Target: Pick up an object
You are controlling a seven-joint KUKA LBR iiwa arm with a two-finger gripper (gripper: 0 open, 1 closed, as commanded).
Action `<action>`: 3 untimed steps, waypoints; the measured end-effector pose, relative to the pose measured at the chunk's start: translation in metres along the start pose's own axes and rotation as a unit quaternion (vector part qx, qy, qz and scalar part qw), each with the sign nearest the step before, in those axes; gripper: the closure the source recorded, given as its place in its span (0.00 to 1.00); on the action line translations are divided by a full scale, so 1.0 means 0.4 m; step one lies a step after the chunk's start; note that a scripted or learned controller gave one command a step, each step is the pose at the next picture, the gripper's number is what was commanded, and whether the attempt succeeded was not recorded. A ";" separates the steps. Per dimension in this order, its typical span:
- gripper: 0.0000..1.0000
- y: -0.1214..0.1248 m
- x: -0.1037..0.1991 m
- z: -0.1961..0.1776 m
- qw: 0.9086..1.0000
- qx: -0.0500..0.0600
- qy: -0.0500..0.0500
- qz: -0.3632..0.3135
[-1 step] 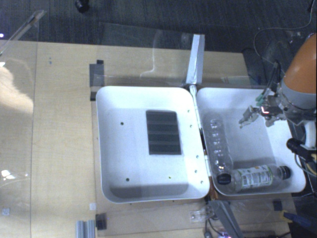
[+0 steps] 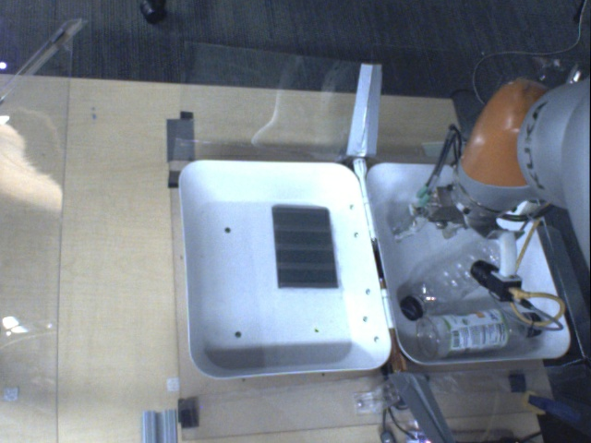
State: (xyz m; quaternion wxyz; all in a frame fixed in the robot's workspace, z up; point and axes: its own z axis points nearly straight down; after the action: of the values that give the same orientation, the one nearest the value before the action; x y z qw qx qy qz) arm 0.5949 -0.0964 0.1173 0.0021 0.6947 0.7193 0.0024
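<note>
Pale wooden bench (image 2: pixel 102 275), dark floor (image 2: pixel 277 7) beyond

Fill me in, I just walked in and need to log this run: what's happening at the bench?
A grey arm with an orange band reaches in from the right over the right bin. Its tool hangs above the far part of that bin, away from the objects. A clear plastic bottle with a dark cap lies on its side near the bin's front edge, with another clear item just behind it. The left bin holds a dark ridged rectangular piece. Nothing looks picked up yet.
</note>
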 end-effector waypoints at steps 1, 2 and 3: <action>0.00 -0.252 -0.028 0.065 0.997 -0.007 -0.002 -0.078; 0.00 -0.129 0.022 0.068 0.998 -0.004 0.000 0.068; 0.00 0.001 -0.034 -0.022 1.000 0.001 0.000 -0.002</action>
State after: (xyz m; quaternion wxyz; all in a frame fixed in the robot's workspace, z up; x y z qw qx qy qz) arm 0.5959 -0.1098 0.1261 0.0018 0.6930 0.7209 0.0018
